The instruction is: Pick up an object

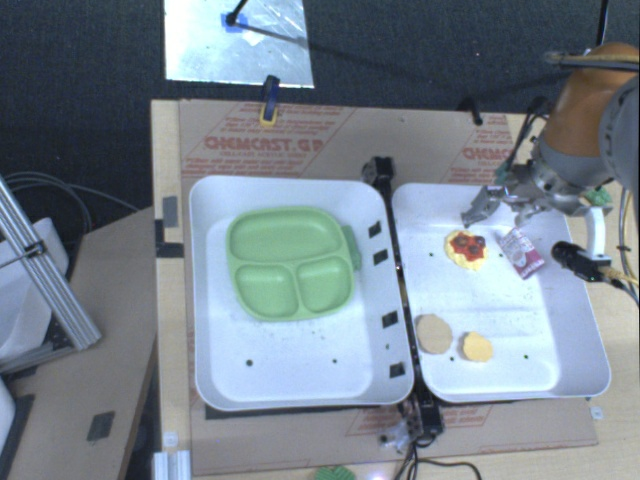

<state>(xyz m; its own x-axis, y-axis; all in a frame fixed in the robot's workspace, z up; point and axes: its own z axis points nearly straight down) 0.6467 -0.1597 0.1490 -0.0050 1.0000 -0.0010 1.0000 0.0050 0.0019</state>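
Altogether four small items — one green tray — two bins; jaws' state cannot be told.

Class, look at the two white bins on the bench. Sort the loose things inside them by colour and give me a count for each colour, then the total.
Green: 1, the divided tray in the left bin.
Yellow with red: 1, the toy in the right bin.
Pink and white: 1, the packet.
Tan: 1, the round disc.
Yellow-orange: 1, the smaller round piece.
Total: 5
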